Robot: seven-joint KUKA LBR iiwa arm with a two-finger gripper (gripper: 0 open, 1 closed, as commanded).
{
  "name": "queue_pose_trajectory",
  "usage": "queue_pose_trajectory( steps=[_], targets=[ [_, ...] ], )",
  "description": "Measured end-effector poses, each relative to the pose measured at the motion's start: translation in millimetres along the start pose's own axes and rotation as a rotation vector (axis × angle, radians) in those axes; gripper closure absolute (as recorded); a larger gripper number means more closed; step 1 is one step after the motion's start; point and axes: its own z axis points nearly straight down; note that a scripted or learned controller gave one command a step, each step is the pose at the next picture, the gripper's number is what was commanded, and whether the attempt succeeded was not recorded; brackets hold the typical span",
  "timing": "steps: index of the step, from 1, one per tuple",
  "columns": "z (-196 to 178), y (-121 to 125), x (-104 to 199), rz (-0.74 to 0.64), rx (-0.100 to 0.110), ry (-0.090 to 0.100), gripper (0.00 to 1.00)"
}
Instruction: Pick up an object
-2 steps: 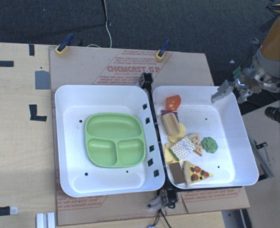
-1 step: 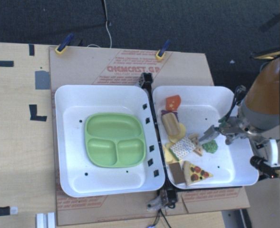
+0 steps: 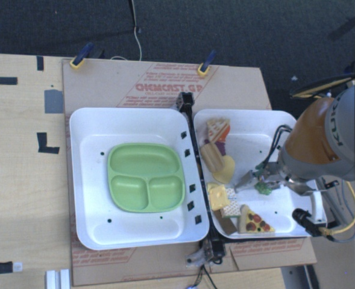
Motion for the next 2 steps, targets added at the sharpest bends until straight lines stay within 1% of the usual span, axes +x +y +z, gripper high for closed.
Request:
queue_pose_trajectory(
  steps=[1, 2],
  targets=[
    [-18.2, 2.9, -3.2, 0.002, -0.008, -0.002, 1.00],
    [-16.4, 2.8, -1.7, 0.000, -0.007, -0.001, 0.00]
  ],
)
